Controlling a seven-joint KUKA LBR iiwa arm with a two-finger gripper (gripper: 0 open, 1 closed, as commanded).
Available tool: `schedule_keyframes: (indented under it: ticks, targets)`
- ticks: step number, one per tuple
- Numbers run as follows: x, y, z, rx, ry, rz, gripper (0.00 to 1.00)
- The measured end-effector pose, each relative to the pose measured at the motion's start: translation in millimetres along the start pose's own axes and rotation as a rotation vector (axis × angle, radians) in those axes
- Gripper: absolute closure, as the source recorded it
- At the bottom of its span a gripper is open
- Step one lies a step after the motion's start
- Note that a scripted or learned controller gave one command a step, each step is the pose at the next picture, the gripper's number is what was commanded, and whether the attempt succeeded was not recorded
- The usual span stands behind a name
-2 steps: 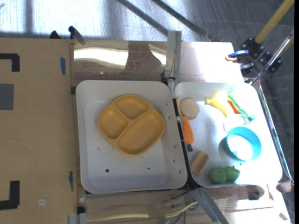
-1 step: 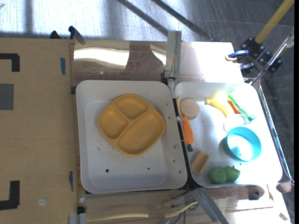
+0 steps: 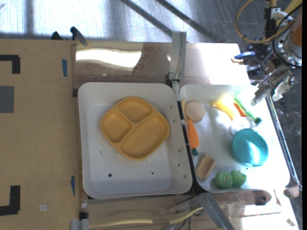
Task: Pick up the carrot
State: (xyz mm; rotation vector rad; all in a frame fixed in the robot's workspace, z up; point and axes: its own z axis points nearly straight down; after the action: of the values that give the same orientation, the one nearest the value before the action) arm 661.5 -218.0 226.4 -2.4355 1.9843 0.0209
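The carrot (image 3: 192,134) is orange with a green stub at its near end. It lies lengthwise along the left wall of the right bin (image 3: 278,143), just below a round beige bun (image 3: 194,110). My gripper (image 3: 268,95) hangs over the far right corner of that bin, well to the right of the carrot and above it. Its two pale fingers stand apart with nothing between them. A smaller orange piece with a green tip (image 3: 242,109) lies below the gripper.
The right bin also holds a yellow banana (image 3: 224,109), a teal bowl (image 3: 249,147), a tan bread slice (image 3: 205,166) and a green pepper (image 3: 229,178). A yellow divided plate (image 3: 135,127) sits in the left bin (image 3: 91,143). Yellow cables (image 3: 249,13) loop at the top right.
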Motion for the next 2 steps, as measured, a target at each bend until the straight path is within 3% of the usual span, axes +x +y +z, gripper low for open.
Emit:
schedule_keyframes:
  ticks: [1, 2]
  targets:
    - [-9.8, -8.4, -127.8, 0.028, 0.007, 0.558, 0.00]
    - [3.5, -3.4, -218.9, 0.028, 0.005, 0.803, 0.00]
